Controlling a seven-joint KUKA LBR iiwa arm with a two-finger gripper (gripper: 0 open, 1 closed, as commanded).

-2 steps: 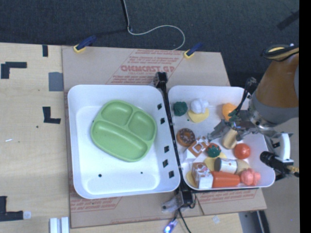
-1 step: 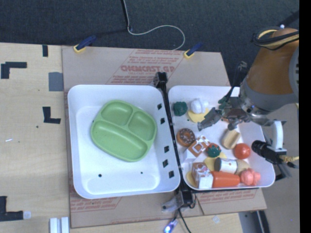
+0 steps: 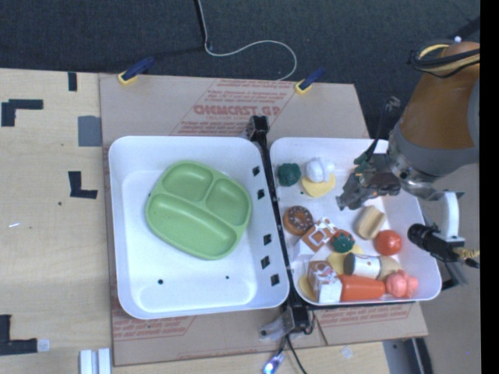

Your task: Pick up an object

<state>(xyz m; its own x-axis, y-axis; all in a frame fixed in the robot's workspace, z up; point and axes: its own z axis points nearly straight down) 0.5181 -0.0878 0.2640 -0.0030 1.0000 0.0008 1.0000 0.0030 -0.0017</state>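
Gripper [image 3: 352,194] over right bin [image 3: 355,145], grip state impossible to tell, nothing visibly held. Nearest pick: tan bread roll [image 3: 369,222], just below and right of it, long axis slanting up-right; yellow-and-white toy [image 3: 317,176] lies to its left.

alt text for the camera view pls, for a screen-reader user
The arm's gripper hangs over the right bin, which is crowded with small toy foods, including a donut and a tomato. The left bin holds a green divided plate.
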